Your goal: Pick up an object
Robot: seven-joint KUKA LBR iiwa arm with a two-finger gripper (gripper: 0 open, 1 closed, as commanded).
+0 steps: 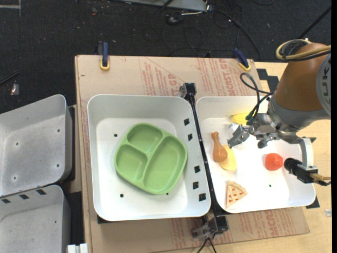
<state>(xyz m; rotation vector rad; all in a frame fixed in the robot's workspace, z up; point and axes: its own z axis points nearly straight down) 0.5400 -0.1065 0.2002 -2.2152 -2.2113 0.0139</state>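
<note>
The right bin point(300, 191) holds an orange-brown toy drumstick point(218, 147) with a yellow piece point(230, 163) against its lower end. A red ball-like toy point(273, 162) lies to their right and a toy pizza slice point(235, 193) near the front. A second yellow toy point(240, 118) shows at the back, partly hidden by the wrist. My gripper point(248, 140) hangs over the middle of this bin, just right of the drumstick and left of the red toy. Its fingers stand apart and open, with nothing between them.
The left bin point(100, 141) carries a green three-compartment plate point(151, 157). A dark divider with clips point(197, 146) runs between the bins. The grey arm with its orange band point(303, 83) covers the right bin's back right corner. White panels point(31, 141) lie off the bench to the left.
</note>
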